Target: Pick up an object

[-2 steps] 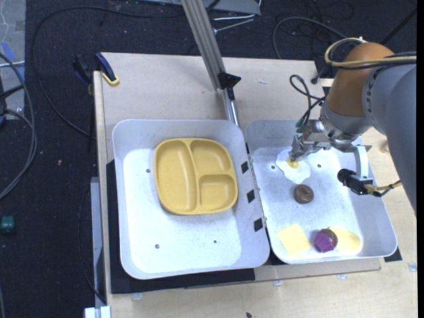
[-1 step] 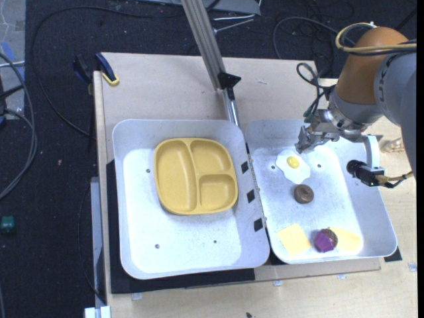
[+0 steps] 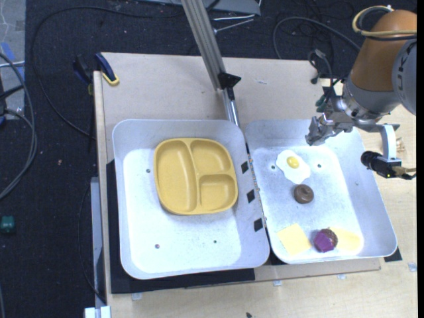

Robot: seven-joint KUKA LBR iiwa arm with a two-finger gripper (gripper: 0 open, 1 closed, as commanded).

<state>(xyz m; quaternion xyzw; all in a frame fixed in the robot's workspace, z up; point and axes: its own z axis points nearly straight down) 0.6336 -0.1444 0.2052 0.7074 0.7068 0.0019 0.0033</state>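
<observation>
Gripper at rear rim of right bin, finger state can't tell, nothing seen held; nearest obj fried-egg toy just in front, brown donut beyond; risk: flat egg slips the pinch, or descent clips the rim.

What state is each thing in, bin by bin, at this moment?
Yellow divided plate: flat in the left bin, compartments bare.
Toy fried egg: flat in the right bin, yolk up.
Brown doughnut: flat, below the egg.
Yellow cheese slice: flat, near the front edge.
Purple object: resting on a second yellow slice.
Gripper: over the right bin's far edge, holding nothing visible.
</observation>
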